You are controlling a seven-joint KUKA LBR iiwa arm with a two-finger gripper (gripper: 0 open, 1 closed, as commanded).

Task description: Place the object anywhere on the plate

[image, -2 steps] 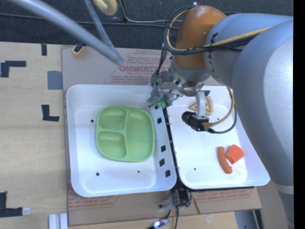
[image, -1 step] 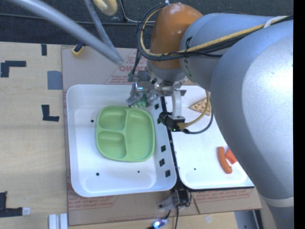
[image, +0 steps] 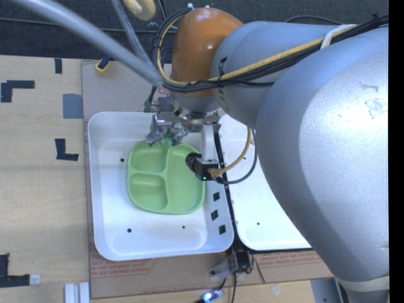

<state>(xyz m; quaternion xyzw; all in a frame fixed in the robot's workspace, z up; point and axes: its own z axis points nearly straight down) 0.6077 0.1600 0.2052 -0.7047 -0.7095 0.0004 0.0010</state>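
Arm reaching over the left bin, end effector low at the green plate's far edge

The grey arm fills the right side of the camera view, its orange band above the wrist hanging over the far rim of the left bin; the right bin lies just beside it, largely covered by the arm. A green divided plate sits flat in the middle of the left bin, on the tabletop. The end effector hovers at the plate's far edge; whether it is released or clenched cannot be told, and the object cannot be made out.
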